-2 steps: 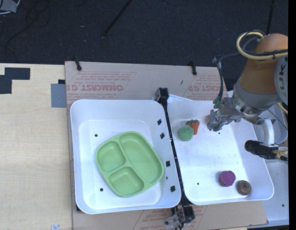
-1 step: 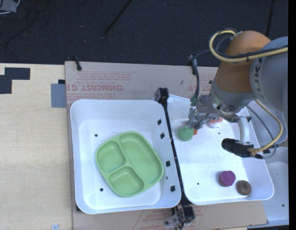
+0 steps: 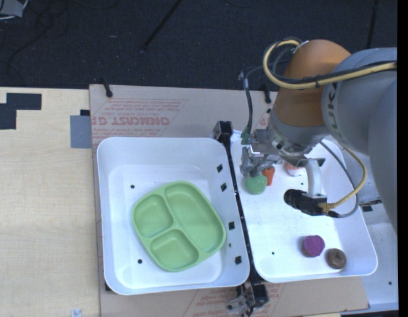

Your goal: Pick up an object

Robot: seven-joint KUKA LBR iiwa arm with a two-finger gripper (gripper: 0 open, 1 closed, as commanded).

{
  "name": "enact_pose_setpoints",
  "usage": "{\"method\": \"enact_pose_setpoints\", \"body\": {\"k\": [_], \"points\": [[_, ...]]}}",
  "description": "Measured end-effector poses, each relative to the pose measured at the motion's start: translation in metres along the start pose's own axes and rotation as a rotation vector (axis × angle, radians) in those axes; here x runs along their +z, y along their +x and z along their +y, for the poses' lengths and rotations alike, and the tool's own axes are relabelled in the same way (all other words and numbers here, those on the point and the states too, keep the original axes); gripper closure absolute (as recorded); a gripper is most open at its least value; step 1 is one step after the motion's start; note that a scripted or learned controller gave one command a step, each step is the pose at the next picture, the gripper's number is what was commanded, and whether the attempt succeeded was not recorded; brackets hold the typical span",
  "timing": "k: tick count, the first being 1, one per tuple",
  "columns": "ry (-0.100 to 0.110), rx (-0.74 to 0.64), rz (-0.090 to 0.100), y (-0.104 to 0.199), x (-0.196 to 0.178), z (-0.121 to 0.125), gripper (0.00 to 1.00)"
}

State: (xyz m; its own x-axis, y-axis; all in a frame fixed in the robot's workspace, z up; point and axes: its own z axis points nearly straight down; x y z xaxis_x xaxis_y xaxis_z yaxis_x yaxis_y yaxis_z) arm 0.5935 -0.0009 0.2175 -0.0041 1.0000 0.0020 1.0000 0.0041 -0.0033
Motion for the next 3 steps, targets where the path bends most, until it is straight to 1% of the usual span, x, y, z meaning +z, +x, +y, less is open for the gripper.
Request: {"method": "enact_pose_setpoints", "body": {"k": [2,3], "points": [[0.0,0.0,-0.001,0.097,0.007,0.004,1.0],[0.0,0.002,-0.002,0.096,0.006,0.004,0.0]]}}
